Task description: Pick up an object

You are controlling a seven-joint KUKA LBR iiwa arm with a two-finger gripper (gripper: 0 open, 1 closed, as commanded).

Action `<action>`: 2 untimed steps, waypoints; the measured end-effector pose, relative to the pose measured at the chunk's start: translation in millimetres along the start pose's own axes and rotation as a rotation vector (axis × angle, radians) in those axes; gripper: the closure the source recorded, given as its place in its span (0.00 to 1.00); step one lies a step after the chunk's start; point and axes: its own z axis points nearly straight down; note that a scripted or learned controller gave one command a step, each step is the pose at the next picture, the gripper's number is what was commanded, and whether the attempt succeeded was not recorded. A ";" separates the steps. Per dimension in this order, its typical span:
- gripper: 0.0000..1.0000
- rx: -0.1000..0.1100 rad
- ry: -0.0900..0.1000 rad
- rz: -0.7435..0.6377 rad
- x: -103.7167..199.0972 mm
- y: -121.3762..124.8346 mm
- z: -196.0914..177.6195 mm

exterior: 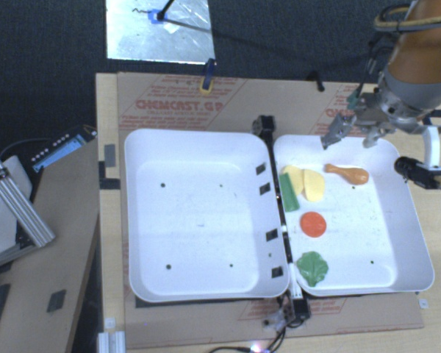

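The gripper (350, 133) hangs with jaws apart over the right bin's (404, 230) upper edge, above the drumstick (347, 173).

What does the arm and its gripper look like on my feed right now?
The arm shows a rounded orange band above a grey wrist section, with dark and yellow cables running beside it. Below hangs a grey metal gripper with two dark-tipped fingers. A white bracket and a black cylindrical fitting sit on its side.
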 end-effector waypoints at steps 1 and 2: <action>0.00 0.004 0.002 -0.008 60.6 44.0 91.4; 0.00 0.000 0.001 -0.005 111.9 46.2 85.8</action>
